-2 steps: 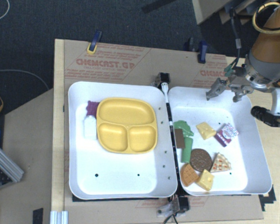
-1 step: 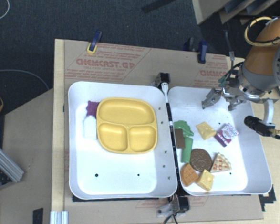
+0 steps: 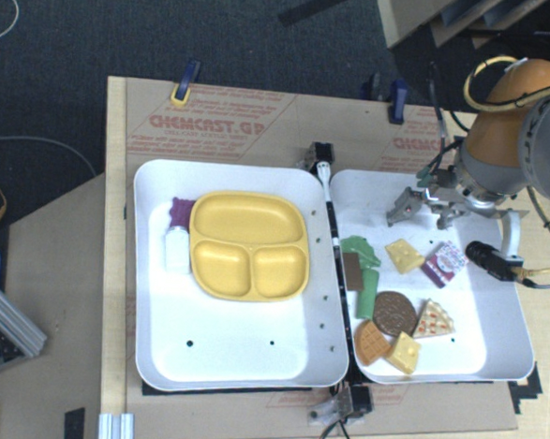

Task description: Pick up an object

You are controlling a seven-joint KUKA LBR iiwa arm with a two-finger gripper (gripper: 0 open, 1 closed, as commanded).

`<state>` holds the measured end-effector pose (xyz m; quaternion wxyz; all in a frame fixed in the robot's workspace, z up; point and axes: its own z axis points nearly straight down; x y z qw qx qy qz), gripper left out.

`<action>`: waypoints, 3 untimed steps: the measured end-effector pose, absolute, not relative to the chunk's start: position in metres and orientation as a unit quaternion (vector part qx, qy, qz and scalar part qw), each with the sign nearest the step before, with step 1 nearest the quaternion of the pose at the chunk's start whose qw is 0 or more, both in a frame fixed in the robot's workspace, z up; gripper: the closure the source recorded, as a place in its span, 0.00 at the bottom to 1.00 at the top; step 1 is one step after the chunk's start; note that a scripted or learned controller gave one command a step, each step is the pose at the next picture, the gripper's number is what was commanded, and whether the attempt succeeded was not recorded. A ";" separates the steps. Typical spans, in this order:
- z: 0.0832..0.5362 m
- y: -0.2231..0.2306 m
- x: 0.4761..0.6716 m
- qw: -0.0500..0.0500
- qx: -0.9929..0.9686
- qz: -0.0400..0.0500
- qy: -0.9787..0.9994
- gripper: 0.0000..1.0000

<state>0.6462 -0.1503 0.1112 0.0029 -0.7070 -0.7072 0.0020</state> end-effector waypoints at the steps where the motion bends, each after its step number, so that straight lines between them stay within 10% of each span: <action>1: 0.083 -0.149 0.646 0.002 -0.707 0.001 -0.707 0.00; 2: 0.096 -0.149 0.647 0.000 -0.707 0.000 -0.707 1.00; 3: 0.143 -0.157 0.651 -0.003 -0.707 -0.001 -0.707 1.00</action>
